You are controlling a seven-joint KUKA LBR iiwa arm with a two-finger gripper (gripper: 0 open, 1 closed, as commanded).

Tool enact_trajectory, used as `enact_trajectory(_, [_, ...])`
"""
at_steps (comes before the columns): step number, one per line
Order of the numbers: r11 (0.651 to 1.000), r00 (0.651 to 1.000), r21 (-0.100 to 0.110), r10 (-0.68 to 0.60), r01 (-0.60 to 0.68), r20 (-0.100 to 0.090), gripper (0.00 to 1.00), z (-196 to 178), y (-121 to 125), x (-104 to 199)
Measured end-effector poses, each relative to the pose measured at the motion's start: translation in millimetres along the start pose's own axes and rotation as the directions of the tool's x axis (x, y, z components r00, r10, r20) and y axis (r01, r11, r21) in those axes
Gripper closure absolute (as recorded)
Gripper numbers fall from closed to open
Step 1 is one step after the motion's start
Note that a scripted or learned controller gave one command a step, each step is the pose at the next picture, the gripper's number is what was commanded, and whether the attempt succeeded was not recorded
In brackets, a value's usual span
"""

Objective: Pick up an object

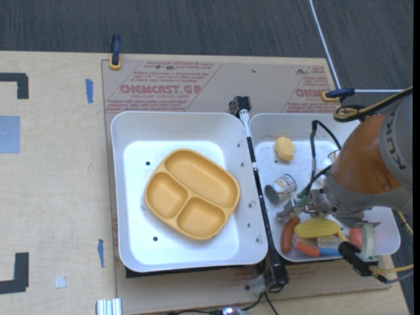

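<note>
Dark grey carpet floor (197, 12) at top, light wood bench (52, 195), brown printed board (170, 87) w/ 2 clamps

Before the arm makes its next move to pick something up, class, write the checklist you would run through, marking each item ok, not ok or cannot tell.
1. Hand is over the right bin, where the loose items lie: ok.
2. An item is seen between the hand's fingers: cannot tell; the wrist hides them.
3. Targets within reach: ok. The small can, yellow corn and sausage lie near the hand.
4. Items spaced for a clean grasp: not ok. The corn, sausage and carrot crowd together at the bin's near edge.
5. An isolated option exists: ok. The yellow lump sits alone at the far end.
6. Left bin's divided yellow plate is away from the arm: ok.
</note>
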State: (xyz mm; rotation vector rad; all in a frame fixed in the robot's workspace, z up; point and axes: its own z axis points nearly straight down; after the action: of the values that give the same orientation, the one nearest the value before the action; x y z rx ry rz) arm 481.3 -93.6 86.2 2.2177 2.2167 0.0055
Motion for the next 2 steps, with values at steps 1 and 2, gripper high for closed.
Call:
enact_trajectory(1, [1.0, 1.0, 0.0, 0.001, -0.001, 0.001, 0.0, 0.0, 0.0, 0.5])
enact_trajectory(2, [1.0, 1.0, 0.001, -0.001, 0.001, -0.002, 0.0, 0.1, -0.3, -4.2])
